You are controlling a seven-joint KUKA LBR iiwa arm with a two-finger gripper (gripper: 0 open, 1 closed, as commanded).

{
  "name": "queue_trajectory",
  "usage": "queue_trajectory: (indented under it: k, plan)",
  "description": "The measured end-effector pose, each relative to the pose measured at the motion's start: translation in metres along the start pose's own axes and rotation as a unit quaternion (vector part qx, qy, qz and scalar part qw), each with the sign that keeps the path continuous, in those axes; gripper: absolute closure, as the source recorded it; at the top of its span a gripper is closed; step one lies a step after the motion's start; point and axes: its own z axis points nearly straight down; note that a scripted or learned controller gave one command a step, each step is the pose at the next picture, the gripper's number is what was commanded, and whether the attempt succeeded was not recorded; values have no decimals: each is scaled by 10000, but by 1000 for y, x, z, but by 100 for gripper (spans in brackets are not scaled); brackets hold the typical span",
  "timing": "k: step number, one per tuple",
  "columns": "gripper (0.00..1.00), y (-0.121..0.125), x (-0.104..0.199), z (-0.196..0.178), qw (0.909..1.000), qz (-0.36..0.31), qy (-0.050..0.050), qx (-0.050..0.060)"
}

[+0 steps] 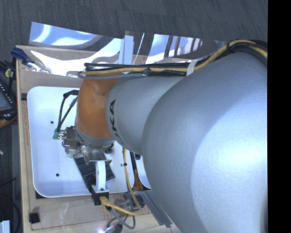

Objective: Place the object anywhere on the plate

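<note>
We see the grey arm (pixel 204 136) covering most of the view, i.e. the whole right side & centre. Its orange band (pixel 93 109) sits over the left white bin (pixel 38 136), w/ the gripper (pixel 75 146) inside the bin's outline, near its middle. Jaws are hidden under the wrist, so we can't tell if they're spread or pressed together. Where the object & the plate lie we can't tell either, as the arm hides much of the bin.

The bare part of the bin floor is plain white w/ two small dark specks (pixel 51 122). The bin rests on a pale wooden desk (pixel 59 211). Behind the bin a shiny sheet (pixel 68 38) stands along the desk's far edge, throwing back bright light. Beyond it & to the left is dark grey carpet (pixel 68 11). A dark device (pixel 4 98) sits at the view's left edge, off the desk.
</note>
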Motion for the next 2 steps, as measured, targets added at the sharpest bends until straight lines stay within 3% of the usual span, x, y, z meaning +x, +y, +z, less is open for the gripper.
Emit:
queue_trajectory:
  k: [1,2]
  plan:
    - [100,55,-51,7,9998,209,2,-12]
    - [100,106,-39,108,9937,1117,8,-24]
